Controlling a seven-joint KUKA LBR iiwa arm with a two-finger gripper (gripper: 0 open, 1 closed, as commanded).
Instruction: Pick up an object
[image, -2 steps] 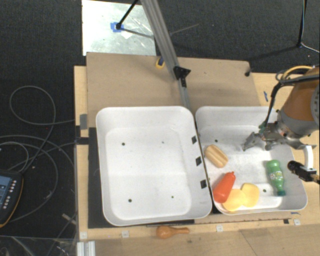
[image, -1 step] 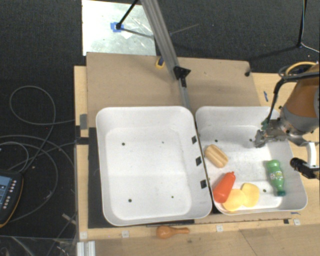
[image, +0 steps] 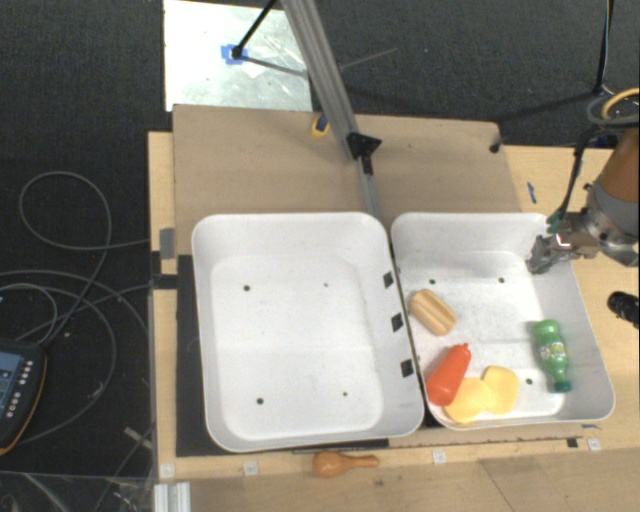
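Camera view from above: the right bin (image: 470, 240) holds a tan bread roll (image: 433, 312), a red ketchup bottle (image: 449, 372), a yellow banana-like piece (image: 487, 393) touching it, and a green bottle (image: 550, 353) near the right wall. At that bin's upper right rim, the gripper (image: 545, 255) hovers, well apart from them. Beside it sits the left bin (image: 215, 240); an orange pear-shaped toy (image: 343, 462) lies on the surface (image: 260, 160).

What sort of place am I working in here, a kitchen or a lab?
Most likely a robotics lab bench: two shallow white bins on a board, toy food like a green bottle and ketchup bottle, loose cables on dark carpet.
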